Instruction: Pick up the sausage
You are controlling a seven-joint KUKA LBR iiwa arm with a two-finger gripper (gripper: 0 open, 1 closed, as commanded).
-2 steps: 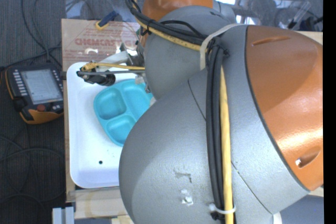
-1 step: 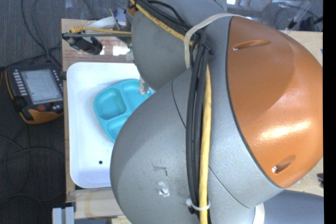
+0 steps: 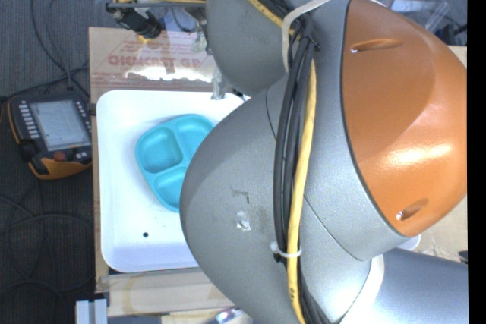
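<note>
Mostly the arm (image 3: pixel 326 148) covers the white bin (image 3: pixel 121 239) and blue tray (image 3: pixel 171 155); claw state unclear

You get bright, even light. Glare streaks the arm's orange band (image 3: pixel 402 87) (and the cardboard (image 3: pixel 152 61)). Focus stays sharp.

Bench: flat brown cardboard-coloured surface (image 3: pixel 144 61) with faded red lettering, seen at the far side. Resting on it was one shallow white plastic bin (image 3: pixel 114 186), its right part hidden by the arm. Inside the bin lay a light-blue divided plastic plate (image 3: pixel 168 152), tilted, partly covered.
</note>
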